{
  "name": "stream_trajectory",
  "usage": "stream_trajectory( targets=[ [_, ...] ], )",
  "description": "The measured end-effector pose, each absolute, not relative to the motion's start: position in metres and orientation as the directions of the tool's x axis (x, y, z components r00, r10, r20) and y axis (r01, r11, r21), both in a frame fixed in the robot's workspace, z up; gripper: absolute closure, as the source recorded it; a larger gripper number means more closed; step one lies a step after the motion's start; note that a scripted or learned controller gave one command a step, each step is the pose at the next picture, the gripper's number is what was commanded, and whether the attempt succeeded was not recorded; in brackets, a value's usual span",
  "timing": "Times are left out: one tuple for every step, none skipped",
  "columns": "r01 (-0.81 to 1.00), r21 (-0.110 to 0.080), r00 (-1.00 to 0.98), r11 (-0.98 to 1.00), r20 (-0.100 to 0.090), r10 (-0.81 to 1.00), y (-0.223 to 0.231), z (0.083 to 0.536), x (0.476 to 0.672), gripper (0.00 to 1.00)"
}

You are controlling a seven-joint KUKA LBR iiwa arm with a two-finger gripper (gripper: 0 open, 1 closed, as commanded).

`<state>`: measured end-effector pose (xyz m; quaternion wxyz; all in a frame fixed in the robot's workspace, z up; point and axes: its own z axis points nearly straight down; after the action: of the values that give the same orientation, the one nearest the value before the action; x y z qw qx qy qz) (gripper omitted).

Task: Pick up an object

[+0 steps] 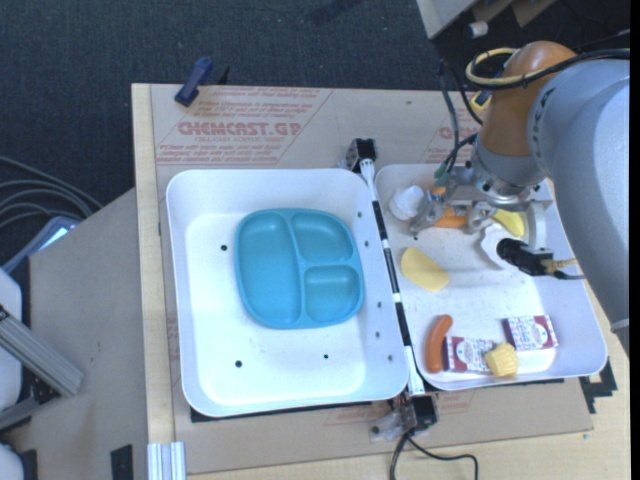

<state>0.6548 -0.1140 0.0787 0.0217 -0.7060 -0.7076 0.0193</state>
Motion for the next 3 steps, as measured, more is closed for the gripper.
stream_trajectory(
  targets=[
    [1.000,-0.005,0.000,0.000,0.000,1.000,-0.116,0.084,0.640,0.00],
    [1.000,-0.009,-0.001,0.001,0.000,1.000,-0.116,0.095,0.639,1.00],
    [1.000,0.000,-0.001,0.001,0.001,1.000,-0.050,0.215,0.564,1.00]
  ],
)
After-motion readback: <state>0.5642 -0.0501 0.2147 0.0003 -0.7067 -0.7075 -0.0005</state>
